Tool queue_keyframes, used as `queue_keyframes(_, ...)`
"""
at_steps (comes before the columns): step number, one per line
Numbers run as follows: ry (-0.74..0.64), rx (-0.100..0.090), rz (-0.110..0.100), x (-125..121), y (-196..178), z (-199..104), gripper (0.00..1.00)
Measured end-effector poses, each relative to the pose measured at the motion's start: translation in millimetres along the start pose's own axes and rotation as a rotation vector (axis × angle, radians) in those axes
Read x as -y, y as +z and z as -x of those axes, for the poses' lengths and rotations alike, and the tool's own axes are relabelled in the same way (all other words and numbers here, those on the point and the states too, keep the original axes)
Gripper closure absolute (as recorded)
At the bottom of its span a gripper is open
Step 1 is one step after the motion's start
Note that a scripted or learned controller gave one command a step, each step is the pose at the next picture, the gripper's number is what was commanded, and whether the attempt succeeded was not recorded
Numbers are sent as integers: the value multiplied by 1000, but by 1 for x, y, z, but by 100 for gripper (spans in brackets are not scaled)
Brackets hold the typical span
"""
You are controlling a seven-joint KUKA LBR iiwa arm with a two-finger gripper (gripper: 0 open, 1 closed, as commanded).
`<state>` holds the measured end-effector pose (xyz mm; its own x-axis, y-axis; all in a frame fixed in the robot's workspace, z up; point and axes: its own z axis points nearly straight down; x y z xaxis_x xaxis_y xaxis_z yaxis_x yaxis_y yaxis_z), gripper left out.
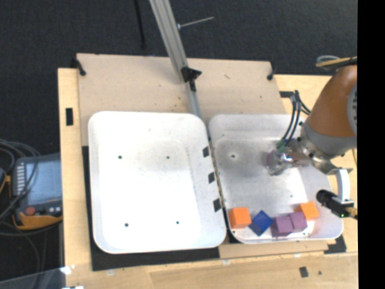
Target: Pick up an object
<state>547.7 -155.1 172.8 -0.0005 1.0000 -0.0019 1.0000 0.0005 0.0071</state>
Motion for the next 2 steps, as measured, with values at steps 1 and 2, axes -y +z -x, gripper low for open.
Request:
queue_keyframes(1, -2, -1, -1, -2, -32, 1, 100)
queue_keyframes(2, -5, -3, -6, 0, -32, -42, 100)
